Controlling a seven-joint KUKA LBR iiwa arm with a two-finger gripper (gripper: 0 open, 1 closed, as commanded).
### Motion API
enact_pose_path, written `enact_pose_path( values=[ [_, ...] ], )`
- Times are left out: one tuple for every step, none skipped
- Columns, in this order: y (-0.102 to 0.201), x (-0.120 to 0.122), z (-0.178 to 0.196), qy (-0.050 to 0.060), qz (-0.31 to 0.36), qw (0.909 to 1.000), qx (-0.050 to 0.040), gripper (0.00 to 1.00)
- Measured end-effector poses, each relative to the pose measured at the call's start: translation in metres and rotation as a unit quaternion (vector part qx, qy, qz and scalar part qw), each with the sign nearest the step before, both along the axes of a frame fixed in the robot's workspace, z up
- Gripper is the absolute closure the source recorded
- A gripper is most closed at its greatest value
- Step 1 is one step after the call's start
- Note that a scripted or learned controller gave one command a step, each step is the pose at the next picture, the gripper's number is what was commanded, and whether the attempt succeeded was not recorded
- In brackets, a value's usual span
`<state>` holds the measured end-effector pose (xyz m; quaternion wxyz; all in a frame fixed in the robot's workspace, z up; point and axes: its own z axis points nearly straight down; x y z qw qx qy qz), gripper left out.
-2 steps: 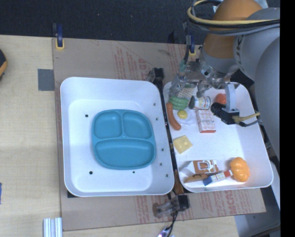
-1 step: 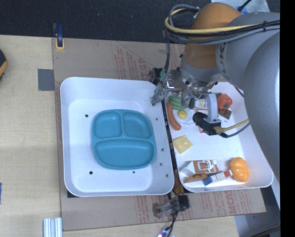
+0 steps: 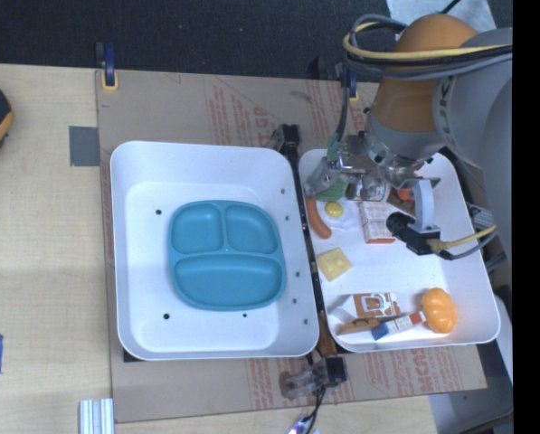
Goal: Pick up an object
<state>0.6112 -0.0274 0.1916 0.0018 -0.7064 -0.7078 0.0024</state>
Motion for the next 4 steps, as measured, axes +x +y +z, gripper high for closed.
enact_pose_path(
  values=[
    [-0.010,0.046,0.001,-0.004,0.002,1.0000,-0.0002,0.00],
    [0.029,0.006,0.000,0.001,0.003,1.0000,0.0003,0.00],
    [0.027,0.008,0.011,0.000,0.004,1.0000,-0.0004,1.00],
    [0.027,0.007,0.011,0.000,0.004,1.0000,-0.0005,0.00]
  ],
)
